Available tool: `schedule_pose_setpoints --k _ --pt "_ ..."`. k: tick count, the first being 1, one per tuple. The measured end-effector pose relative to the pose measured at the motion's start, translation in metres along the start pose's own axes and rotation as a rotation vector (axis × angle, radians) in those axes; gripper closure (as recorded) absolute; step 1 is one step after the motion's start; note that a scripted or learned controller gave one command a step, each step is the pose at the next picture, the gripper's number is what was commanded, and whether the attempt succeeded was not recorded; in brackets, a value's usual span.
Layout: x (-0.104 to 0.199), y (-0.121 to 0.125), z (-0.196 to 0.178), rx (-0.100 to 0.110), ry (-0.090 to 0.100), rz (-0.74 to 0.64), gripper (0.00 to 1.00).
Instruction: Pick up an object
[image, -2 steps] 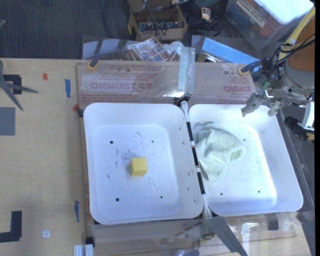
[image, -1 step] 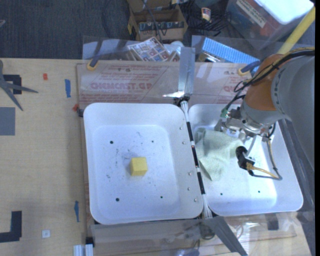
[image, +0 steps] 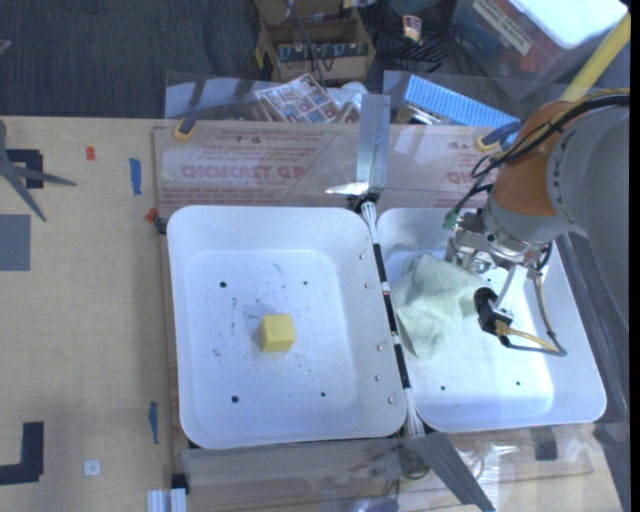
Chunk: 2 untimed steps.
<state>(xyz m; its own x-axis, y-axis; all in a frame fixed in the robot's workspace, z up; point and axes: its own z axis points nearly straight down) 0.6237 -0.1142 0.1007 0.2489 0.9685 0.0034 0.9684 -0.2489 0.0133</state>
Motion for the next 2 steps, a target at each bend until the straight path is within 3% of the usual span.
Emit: schedule_pose_setpoints --k 1,2 --pt "0.027 0.012 0.011 0.003 -0.005 0.343 1.00" --pt "0.032 0.038 0.013 0.007 -0.007 0.696 1.00"
